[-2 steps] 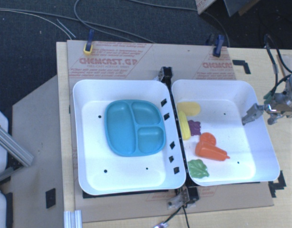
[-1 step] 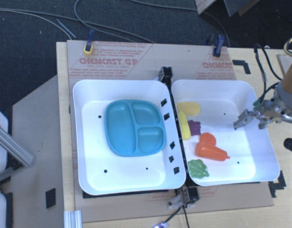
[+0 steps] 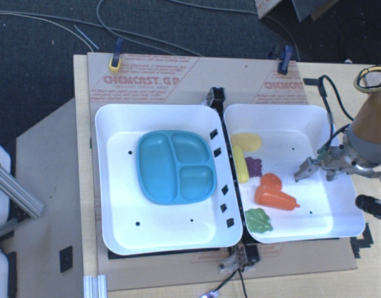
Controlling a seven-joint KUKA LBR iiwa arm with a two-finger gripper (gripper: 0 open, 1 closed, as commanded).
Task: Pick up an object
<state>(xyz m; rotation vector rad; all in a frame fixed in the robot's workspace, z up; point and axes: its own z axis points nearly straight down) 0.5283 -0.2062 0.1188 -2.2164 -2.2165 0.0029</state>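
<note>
While my gripper (image 3: 309, 169) hangs empty over the right bin (image 3: 302, 113), fingers seemingly spread, the orange toy carrot (image 3: 275, 196) lies at eight o'clock, long axis toward four o'clock.

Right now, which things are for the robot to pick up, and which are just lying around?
For the job: gripper, carrot, banana, grapes, green leaf, yellow piece.

Just lying around: blue tray, left bin, right bin, clamps.
</note>
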